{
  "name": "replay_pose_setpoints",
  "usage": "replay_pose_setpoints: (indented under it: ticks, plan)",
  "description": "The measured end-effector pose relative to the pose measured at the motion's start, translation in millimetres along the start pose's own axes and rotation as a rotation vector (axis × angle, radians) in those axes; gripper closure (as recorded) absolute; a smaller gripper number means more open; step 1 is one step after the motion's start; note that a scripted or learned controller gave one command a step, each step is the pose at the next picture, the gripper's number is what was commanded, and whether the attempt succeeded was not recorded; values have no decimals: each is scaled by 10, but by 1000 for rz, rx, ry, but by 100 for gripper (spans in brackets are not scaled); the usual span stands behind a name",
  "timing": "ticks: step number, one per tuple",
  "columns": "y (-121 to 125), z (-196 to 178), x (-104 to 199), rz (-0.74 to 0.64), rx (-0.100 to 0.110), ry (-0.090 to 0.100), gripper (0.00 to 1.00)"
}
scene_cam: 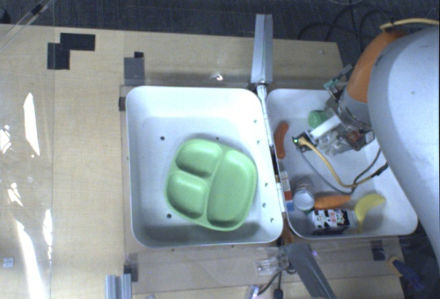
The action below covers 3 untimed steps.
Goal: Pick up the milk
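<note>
Left bin (141, 153): green plate (210, 184).
Right bin (400, 225): sausage (281, 139) left; can (302, 196), carrot (332, 201), carton (328, 220), banana (366, 207) near.
Gripper (331, 136): above right bin's far part; cannot tell its grip.

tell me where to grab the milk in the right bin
Likely the milk carton by its two short ends, coming straight down. It lies flat, with the carrot along its far long side and the bin wall along its near one, leaving fingers little room there.
</note>
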<state>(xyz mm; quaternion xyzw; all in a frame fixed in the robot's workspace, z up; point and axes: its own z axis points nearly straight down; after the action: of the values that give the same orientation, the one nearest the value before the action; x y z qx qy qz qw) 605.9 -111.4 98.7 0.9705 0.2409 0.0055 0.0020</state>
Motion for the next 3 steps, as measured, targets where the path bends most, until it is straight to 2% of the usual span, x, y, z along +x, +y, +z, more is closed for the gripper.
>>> replay_pose_setpoints:
  ticks: [1,2,3]
  plan:
    - [1,116,592,66,2,-2,100]
    - [-141,-858,679,248,4,-6,100]
    - [-636,-1840,988,219,4,-4,100]
